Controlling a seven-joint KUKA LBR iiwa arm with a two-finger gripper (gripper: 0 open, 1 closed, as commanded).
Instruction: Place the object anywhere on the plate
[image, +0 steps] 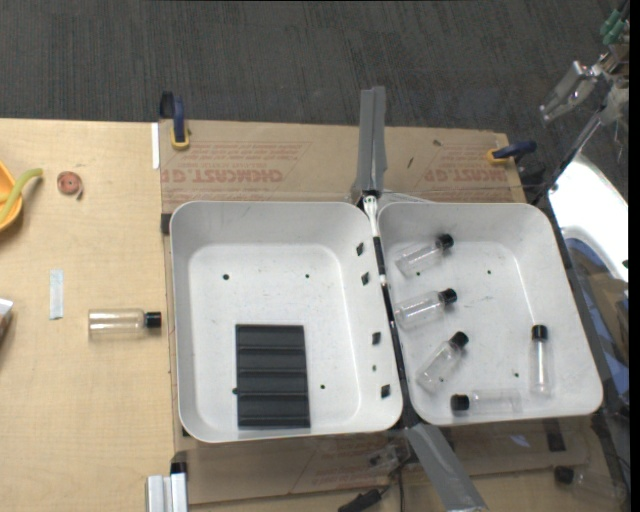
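Two shallow white plastic bins are set side by side on the wooden desk (90, 400). In the left white bin (200, 230), a black ribbed rectangular plate (271, 377) is laid flat near the front wall. In the right white bin (540, 240), five small clear plastic bottles with black caps are scattered: one near the back (424, 253), one in the middle (425, 305), one tilted below it (441, 360), one along the front wall (485, 403), and one upright-lying at the right side (540, 358). All five are kept well apart from the plate. Another clear bottle with a black cap (124, 321) is left lying on the desk, just left of the left bin. Whether the pincer is spread or pressed together cannot be told.
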